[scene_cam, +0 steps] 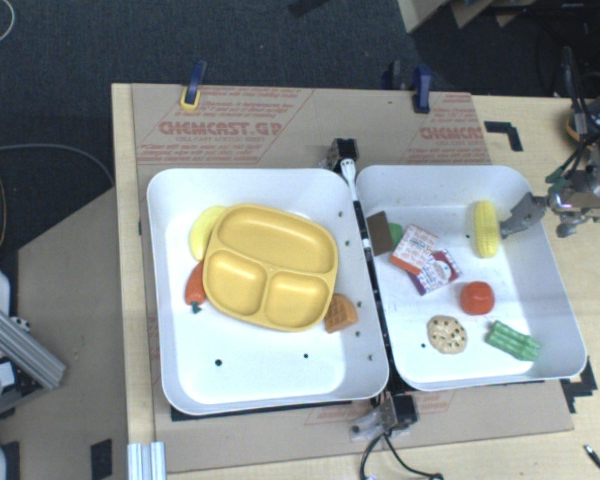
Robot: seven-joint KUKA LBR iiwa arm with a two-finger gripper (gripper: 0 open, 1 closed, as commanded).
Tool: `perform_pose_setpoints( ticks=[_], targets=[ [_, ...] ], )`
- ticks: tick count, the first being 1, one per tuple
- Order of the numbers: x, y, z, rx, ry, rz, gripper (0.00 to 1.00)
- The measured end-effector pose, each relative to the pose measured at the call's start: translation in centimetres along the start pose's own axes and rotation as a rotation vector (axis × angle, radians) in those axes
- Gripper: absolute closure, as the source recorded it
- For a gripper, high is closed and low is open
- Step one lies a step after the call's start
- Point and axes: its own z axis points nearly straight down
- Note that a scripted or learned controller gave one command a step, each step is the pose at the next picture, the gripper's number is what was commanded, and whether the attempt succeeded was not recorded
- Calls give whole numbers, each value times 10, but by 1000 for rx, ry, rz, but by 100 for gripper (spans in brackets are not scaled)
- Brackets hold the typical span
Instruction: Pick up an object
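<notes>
The gripper (528,213) sits at the right edge of the right bin (555,278), low over its far right corner, with a grey finger reaching in toward the yellow corn cob (486,228) that stands just left of it; whether it is spread or pressed together I cannot tell, and nothing can be seen pinched in it. The task names no one object, so any loose item will serve, and the corn cob looks the likeliest target, since it lies nearest the gripper and apart from its neighbours. The other candidates are scattered in the same bin: a red-and-white packet (426,259) near the middle, a dark green block (381,235) by the left wall, a red tomato (477,296), a cookie (446,334) nearer the front, and a green pea pod (512,341) in the near right corner. They lie well apart, which should leave room to come down around one. The left bin (270,368) holds a yellow divided tray (270,266) that covers much of its floor, with a yellow piece (204,230) and a red-orange pepper (195,286) tucked at its left edge and an orange-brown piece (341,314) touching its near right corner; these crowded items would be harder to take cleanly.
</notes>
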Motion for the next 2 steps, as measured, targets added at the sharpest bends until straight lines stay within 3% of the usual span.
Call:
perform_pose_setpoints(
  ticks=[2],
  targets=[
    [10,4,113,6,3,-1,0]
  ],
)
